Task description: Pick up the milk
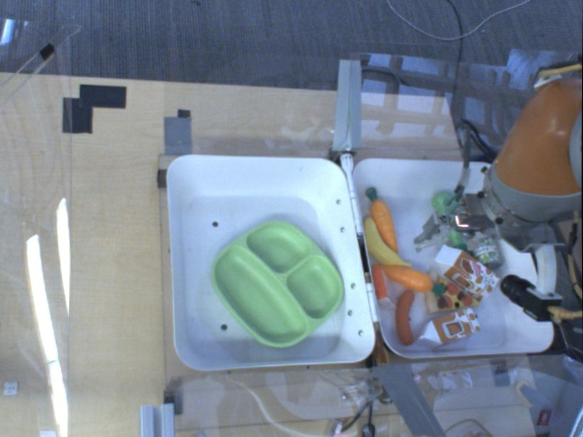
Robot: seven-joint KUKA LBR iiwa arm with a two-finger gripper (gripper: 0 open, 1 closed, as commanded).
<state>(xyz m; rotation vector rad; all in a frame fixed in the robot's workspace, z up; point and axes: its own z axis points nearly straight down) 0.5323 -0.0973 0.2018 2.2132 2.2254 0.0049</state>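
No legible text, brand, number or sign anywhere in frame.

Milk carton (466, 279), lower right, in right bin (537, 340): printed panels in brown, orange and white, lettering too small and blurred to read.

Second small carton (455, 325), just below first: coloured print, unreadable.

Black L-shaped tape marks (91, 106) on counter (100, 262), upper left: plain, no characters.

Small white tag (9, 388) at lower left edge of counter: markings too small to make out.
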